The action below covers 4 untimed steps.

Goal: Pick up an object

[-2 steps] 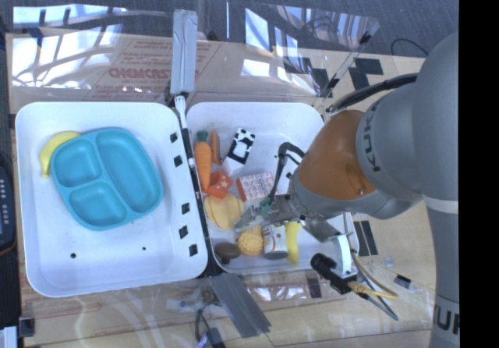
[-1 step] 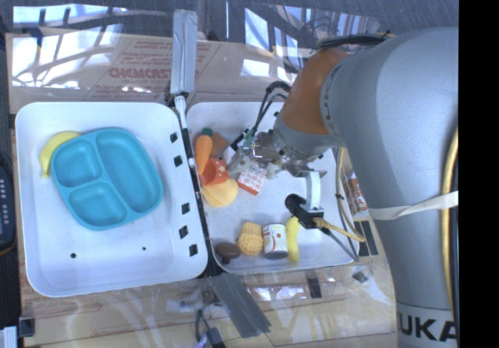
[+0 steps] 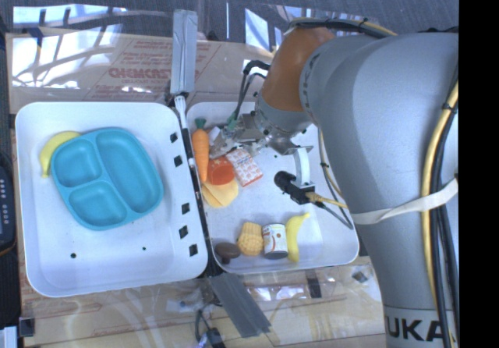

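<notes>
The right bin (image 3: 331, 249) holds several toy foods: an orange carrot (image 3: 201, 153) along its left wall, a red piece (image 3: 221, 172) on a yellow-orange slice (image 3: 221, 193), and a small printed packet (image 3: 248, 168). Along the near wall lie a brown lump (image 3: 228, 251), a corn cob (image 3: 249, 239), a small can (image 3: 274, 240) and a yellow banana (image 3: 295, 236). My gripper (image 3: 238, 133) hangs low over the bin's far left part, just above the red piece and the packet. I see nothing held by it.
The left bin (image 3: 47, 261) carries a blue divided plate (image 3: 105, 175) with a yellow banana-shaped piece (image 3: 53, 147) at its far left edge. A metal divider (image 3: 184, 58) runs between the bins. The big grey arm (image 3: 390, 143) covers the right side.
</notes>
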Each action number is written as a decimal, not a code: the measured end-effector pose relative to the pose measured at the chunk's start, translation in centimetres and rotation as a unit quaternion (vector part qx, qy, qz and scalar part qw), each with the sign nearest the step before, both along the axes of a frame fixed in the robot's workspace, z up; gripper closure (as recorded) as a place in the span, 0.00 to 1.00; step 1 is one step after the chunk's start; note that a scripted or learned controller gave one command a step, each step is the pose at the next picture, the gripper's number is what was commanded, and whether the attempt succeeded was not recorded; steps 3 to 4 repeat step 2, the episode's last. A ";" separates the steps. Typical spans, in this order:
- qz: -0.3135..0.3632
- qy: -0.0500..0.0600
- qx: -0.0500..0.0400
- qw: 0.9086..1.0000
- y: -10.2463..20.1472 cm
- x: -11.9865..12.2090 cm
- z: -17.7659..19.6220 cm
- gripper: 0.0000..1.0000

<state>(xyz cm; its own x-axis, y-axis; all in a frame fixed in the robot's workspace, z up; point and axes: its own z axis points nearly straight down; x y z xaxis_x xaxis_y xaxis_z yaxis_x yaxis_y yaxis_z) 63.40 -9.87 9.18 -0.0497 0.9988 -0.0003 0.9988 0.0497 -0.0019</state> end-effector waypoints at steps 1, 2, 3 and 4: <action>0.003 0.002 0.000 1.000 0.1 0.0 0.9 1.00; 0.067 -0.004 0.000 0.998 0.7 -1.5 10.4 1.00; 0.067 -0.004 0.000 0.998 0.7 -1.5 10.4 1.00; 0.067 -0.004 0.000 0.998 0.7 -1.5 10.4 1.00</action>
